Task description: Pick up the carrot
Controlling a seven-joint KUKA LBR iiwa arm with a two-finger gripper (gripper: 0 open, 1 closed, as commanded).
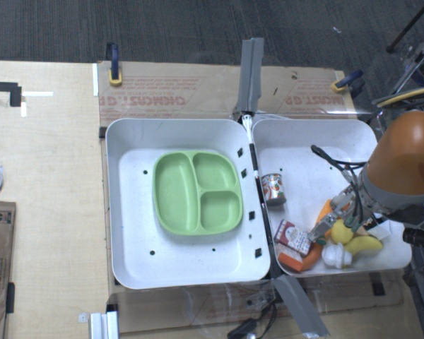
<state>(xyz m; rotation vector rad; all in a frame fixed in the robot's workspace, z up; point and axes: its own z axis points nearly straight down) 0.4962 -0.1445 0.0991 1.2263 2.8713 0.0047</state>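
One carrot (302, 261) lay unlifted at the lower right of the frame; the gripper (339, 217) hovered beside it, its state impossible to tell.

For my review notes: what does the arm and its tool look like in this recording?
A bulky rounded arm enters from the right, its large orange band over a grey segment. Black cables loop off the wrist toward the bin. The small tool is metallic grey with dark parts and fine wiring; finger detail is too cluttered to make out.
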